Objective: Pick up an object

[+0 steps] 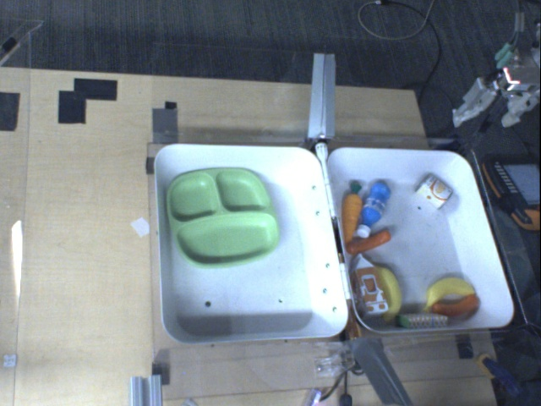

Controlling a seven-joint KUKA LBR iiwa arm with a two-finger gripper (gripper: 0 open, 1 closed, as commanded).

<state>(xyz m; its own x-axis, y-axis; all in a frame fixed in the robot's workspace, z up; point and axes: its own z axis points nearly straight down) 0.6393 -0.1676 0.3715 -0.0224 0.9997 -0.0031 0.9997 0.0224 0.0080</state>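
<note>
Single fixed camera above bench (84, 269), looking down at slant. Far edge of bench toward frame top, near edge at bottom. Moderate distance: left bin (245, 324) and right bin (473, 193) both fully in frame, side by side. Dark floor (211, 15) visible beyond far edge.

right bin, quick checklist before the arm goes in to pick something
1. Objects to pick: ok. The right bin holds a carrot, a blue bottle, a small carton and a banana.
2. An object with free space around it: ok, the small carton lies apart from the rest.
3. Carrot and blue bottle apart: not ok, they lie close together by the divider.
4. Gripper clear of the bin: ok, it is off beyond the far right corner.
5. Finger state: cannot tell.
</note>
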